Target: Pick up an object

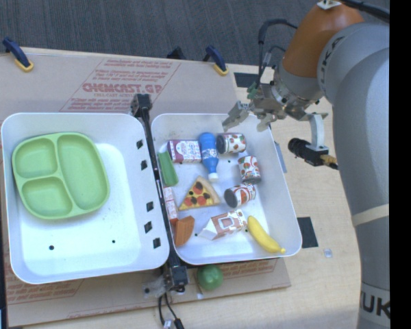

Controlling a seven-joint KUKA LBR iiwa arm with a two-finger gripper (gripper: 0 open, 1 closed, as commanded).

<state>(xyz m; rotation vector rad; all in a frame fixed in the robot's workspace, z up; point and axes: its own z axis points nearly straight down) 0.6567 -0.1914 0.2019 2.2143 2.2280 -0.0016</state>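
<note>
The grey arm [359, 115], smooth and rounded with an orange band, fills the right side. Its pincer [250, 114] hangs over the far right corner of the right bin [288, 214]; whether it is parted or closed I cannot tell, and nothing shows between its tips. Both shallow white plastic bins sit on a cardboard sheet [116, 81] printed in red, clamped to the pale tabletop [322, 252]. The left bin [75, 252] holds a green three-part plate [58, 175]. In the right bin lie a blue bottle [208, 151], a yellow banana [263, 235], a pizza slice [199, 195], small cartons and three little cans [249, 168]. A green ball [209, 277] rests just outside, near edge.
</note>
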